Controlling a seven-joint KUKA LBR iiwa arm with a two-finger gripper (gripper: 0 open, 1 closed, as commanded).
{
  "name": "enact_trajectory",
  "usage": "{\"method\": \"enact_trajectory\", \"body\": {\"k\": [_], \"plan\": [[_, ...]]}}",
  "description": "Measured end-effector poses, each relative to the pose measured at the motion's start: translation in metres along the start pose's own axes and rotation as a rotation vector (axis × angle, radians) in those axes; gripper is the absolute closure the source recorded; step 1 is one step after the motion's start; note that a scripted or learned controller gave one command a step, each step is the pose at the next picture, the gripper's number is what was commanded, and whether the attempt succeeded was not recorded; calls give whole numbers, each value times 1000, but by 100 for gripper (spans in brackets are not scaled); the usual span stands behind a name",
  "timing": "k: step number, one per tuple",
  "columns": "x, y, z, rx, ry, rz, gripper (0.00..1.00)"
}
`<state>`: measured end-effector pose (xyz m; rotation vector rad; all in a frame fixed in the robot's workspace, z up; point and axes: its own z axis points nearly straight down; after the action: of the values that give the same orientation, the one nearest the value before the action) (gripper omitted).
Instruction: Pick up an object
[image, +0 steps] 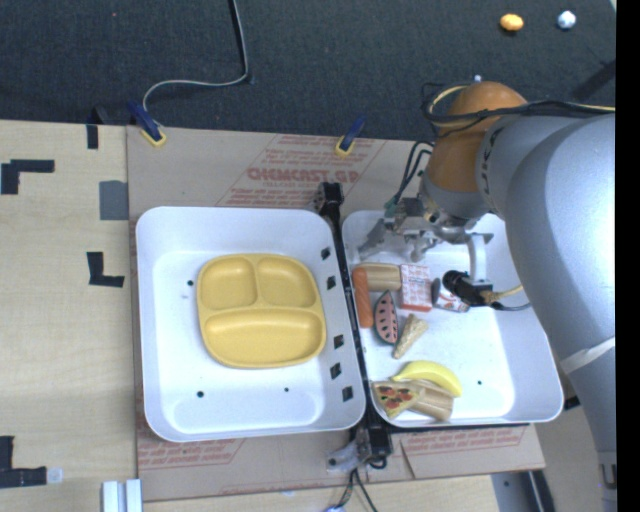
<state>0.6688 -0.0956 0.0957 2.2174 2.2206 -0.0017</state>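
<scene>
Two shallow white plastic bins sit side by side on the desk (60, 300), the left bin (165, 300) touching the right bin (500, 370) along their shared edge. A yellow three-compartment plastic tray (262, 308) lies near the middle of the left bin. In the right bin, toy food crowds its left edge: an orange carrot (362, 298), a brown bread roll (380, 274), a red watermelon slice (387, 318), and, in the near left corner, a yellow banana (432, 376) above a pizza slice (400, 398). The robot's hand (425, 235) hangs over the bin's far edge.
</scene>
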Motion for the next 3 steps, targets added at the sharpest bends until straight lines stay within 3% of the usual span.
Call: {"method": "enact_trajectory", "body": {"k": [1,2,3], "plan": [[0,0,-10,1,0,0,100],[0,0,-9,1,0,0,0],[0,0,10,2,2,0,0]]}}
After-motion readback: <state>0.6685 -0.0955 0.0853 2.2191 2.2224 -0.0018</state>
